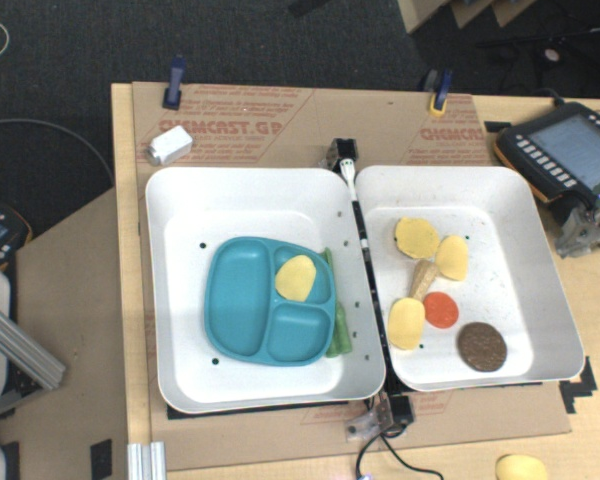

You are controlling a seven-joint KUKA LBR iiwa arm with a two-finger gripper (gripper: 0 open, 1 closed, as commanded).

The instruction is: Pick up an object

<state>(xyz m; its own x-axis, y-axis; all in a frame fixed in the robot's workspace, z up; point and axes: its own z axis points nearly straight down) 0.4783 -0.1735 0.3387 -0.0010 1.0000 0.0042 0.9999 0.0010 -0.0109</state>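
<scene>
Dark carpet all round, and a cardboard-topped bench (280, 118) carries two white bins side by side. Left bin (180, 208): a teal divided plate (245, 303) sits in it, a yellow piece (296, 278) resting in its upper right compartment, something green (337, 318) tucked along the plate's right edge. Right bin (510, 208): three yellow pieces (417, 237) clustered around a tan stick (423, 276), an orange disc (441, 310) touching the lowest yellow one, a brown disc (481, 347) just beside it toward the near corner. A tablet-like pendant (560, 153) lies at the right. Jaws: cannot tell.
</scene>
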